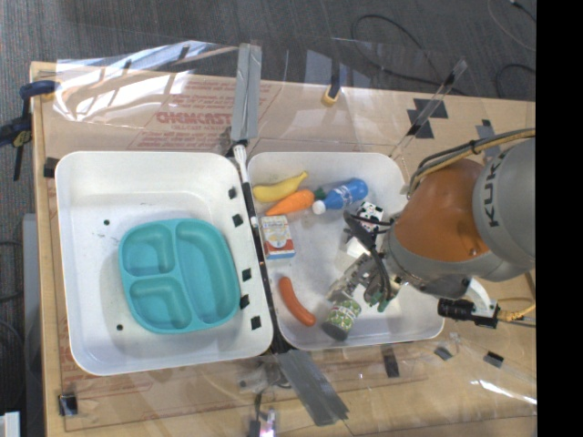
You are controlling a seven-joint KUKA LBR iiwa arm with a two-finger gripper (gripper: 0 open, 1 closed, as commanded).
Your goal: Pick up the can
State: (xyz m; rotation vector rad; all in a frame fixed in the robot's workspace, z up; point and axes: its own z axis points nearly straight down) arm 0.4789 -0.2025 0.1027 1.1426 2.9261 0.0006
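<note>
Hand (363, 285) above one can (342, 317); one teal tray (179, 274).

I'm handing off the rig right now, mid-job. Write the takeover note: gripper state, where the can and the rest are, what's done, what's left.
Gripper: over the right bin, just above the can; finger state unclear.
Can: lying in the right bin near its front wall, beside the sausage. Not lifted.
Also in that bin: banana, carrot, blue bottle, small carton.
Left bin: teal tray.
Left: grasp the can and lift it.
</note>
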